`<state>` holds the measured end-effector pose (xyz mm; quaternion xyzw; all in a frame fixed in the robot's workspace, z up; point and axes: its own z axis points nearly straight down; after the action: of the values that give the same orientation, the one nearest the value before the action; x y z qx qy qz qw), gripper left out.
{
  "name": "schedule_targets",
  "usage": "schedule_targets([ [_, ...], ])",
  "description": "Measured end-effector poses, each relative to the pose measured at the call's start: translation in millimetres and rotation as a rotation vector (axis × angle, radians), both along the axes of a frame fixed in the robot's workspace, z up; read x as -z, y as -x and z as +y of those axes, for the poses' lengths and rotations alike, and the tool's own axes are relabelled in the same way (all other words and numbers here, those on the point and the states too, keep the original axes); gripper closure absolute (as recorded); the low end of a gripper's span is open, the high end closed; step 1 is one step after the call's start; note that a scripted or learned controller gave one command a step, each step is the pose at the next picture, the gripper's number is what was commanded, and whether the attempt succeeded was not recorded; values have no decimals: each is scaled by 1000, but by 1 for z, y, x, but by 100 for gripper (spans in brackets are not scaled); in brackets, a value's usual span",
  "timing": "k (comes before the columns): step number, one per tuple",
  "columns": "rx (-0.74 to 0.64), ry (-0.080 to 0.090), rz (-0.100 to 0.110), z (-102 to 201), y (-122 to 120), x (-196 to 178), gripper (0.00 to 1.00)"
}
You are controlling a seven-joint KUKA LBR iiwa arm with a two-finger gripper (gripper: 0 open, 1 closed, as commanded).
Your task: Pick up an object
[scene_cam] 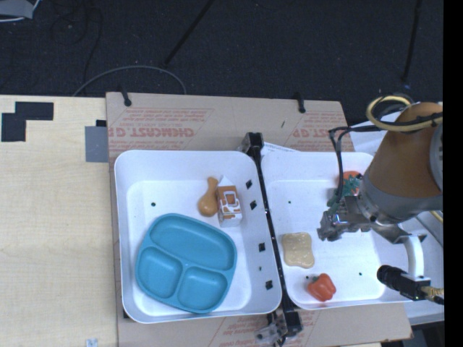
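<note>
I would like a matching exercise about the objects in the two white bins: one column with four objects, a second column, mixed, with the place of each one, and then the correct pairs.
Objects
1. blue divided plate
2. red toy pepper
3. beige toast-shaped piece
4. small brown and white carton

Places
A. right bin, near its front edge
B. left bin, toward the back, next to a tan toy drumstick
C. left bin, front half
D. right bin, close to the divider between the bins

Pairs: 1-C, 2-A, 3-D, 4-B
</note>
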<state>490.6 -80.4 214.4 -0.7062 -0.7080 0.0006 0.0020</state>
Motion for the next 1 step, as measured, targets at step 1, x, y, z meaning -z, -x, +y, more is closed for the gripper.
schedule_targets([
  [1,1,1,1,58,-9,5,100],
])
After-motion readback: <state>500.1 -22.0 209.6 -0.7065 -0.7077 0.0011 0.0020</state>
